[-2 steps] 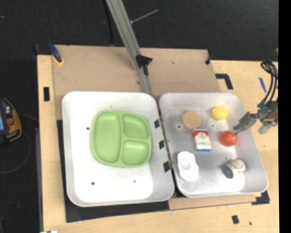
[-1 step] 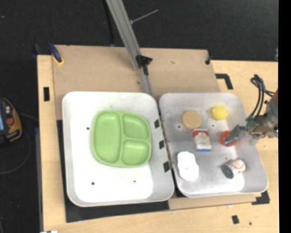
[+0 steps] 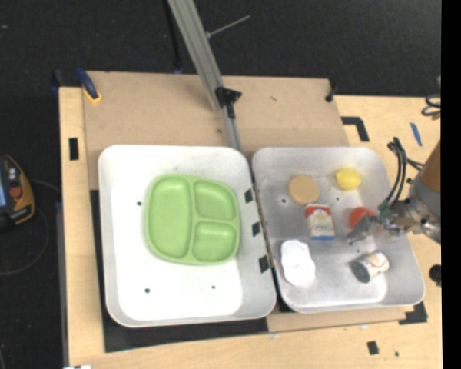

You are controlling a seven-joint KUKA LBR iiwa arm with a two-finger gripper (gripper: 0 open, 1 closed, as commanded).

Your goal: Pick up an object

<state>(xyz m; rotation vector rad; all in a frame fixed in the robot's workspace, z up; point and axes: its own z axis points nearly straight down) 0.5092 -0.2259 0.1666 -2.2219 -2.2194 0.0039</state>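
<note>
Looking down on the bench point(image 3: 200, 114), two white bins sit side by side on it. The left bin point(image 3: 123, 283) carries a green tray point(image 3: 192, 219) with three compartments, lying near the bin's centre, nothing in any compartment.

The right bin point(image 3: 330, 298) holds the small stuff. At about 12 o'clock of its floor lies a tan disc point(image 3: 303, 188), and at 1 o'clock, just beside the disc, a yellow lump point(image 3: 349, 178). Dead centre stands a carton point(image 3: 320, 223), red and white, directly below the disc and close to it. At 7 o'clock rests a white cup point(image 3: 297, 262), near the bin's left wall. At 4 o'clock lies a small can point(image 3: 369, 266), grey and white with a touch of orange, tipped on its side. A red piece point(image 3: 358, 215) sits at 3 o'clock, between the carton and the incoming tool.

And here's the arm point(image 3: 429, 177), reaching in from 3 o'clock, orange band at the frame's edge. The gripper point(image 3: 366, 231) hangs low over the bin's right half, right beside the red piece and just above the can. Fingers are too small and blurred here: wide or narrow, I cannot tell, and nothing shows clearly between them.

A grey rail point(image 3: 200, 52) runs diagonally from 12 o'clock down toward the bins.
</note>
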